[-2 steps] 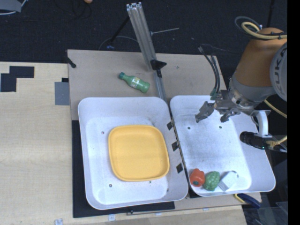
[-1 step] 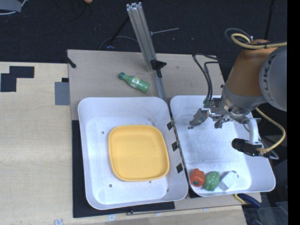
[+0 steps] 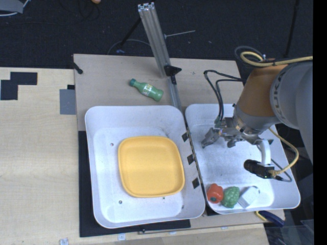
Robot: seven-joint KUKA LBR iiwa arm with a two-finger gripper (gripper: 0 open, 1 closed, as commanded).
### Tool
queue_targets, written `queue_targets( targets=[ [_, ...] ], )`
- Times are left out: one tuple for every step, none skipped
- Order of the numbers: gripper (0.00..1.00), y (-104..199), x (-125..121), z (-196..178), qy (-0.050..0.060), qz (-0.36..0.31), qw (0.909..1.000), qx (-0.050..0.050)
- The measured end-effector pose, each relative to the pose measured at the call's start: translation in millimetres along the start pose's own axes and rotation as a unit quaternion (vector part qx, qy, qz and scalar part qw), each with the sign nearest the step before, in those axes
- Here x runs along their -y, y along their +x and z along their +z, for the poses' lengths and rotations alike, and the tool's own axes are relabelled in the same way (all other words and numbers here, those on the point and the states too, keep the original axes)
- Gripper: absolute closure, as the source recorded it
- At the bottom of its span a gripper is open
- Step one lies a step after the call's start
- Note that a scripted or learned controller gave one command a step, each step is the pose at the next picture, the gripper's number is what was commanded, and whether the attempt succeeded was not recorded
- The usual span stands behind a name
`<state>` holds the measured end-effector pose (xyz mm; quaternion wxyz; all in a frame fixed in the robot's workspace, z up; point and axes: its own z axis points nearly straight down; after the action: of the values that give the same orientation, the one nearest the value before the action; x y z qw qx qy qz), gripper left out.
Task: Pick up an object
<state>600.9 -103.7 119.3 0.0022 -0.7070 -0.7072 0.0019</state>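
Camera view: red pepper (image 3: 215, 192) lies below the hand (image 3: 213, 137) (fingers spread, holding nothing).

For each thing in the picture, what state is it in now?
Yellow plate: lying flat in the left bin.
Green bottle: lying on its side on the bench, outside the bins.
Red toy: resting in the right bin, touching the green toy.
Hand: above the right bin, holding nothing.
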Motion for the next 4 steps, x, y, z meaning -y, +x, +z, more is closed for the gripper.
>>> queue_targets(
  targets=[
    [1.00,-1.3,-1.0,-12.9,-0.002,0.001,1.0000,0.000],
    [1.00,-5.2,-11.0,-65.6,-0.005,0.001,1.0000,0.000],
    [1.00,-5.8,-11.3,-118.0,-0.005,0.001,1.0000,0.000],
    [1.00,43.8,-16.3,-106.7,-0.002,-0.001,1.0000,0.000]
  ],
)
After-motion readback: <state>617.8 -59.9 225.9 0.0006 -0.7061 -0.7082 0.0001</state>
